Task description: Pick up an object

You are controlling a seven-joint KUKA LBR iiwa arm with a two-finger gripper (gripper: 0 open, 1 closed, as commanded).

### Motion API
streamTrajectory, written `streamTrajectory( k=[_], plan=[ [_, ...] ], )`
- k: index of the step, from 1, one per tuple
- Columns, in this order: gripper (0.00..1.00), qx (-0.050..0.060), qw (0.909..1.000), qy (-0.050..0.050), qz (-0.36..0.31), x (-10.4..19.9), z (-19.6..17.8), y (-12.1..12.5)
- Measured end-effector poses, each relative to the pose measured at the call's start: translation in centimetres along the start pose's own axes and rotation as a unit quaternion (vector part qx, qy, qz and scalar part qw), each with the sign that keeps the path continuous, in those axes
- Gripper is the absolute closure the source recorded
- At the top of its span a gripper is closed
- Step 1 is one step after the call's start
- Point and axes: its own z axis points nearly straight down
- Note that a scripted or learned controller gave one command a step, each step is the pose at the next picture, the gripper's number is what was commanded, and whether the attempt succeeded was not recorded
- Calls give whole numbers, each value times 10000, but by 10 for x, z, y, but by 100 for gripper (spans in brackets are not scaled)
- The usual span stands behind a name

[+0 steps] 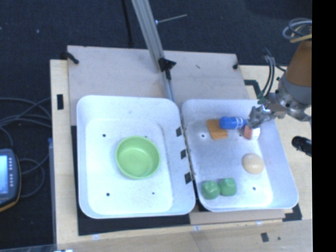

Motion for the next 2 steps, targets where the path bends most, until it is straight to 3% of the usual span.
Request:
streamTrajectory(
  k=[1,2],
  plan=[
    [100,-1,10000,3,-5,8,-50,-3],
    [100,22,10000,8,-19,59,-41,1]
  ],
)
